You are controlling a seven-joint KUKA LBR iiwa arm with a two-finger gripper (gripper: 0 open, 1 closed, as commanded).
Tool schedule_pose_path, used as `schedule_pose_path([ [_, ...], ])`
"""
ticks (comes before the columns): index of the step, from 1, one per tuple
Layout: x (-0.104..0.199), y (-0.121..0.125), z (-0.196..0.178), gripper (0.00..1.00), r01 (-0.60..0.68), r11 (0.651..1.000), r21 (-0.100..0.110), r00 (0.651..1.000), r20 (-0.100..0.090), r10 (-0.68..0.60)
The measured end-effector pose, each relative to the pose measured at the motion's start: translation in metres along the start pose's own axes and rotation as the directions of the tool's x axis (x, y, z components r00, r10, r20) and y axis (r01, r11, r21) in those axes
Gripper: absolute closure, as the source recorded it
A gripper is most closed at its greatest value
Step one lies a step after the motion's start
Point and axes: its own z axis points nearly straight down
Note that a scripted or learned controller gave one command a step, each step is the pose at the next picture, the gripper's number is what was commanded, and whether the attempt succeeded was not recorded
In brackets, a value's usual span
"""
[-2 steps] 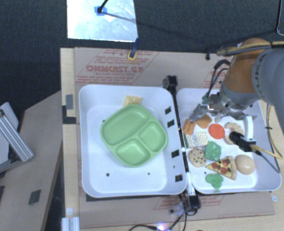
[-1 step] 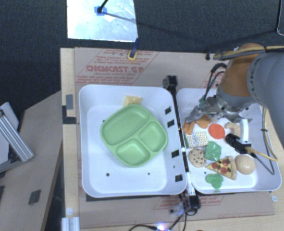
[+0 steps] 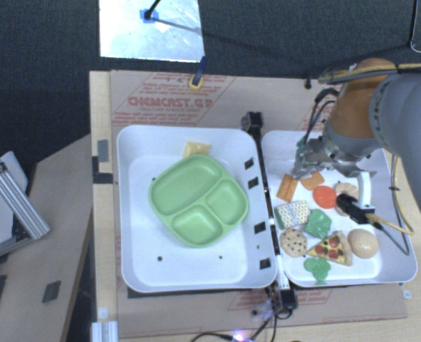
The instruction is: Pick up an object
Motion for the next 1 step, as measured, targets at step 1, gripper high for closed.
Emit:
schedule_pose_path([
  [1,0.0104,0.0046,-0.0523,1.00,0.005,1.000,0.010,1.000,0.002,-0.005],
])
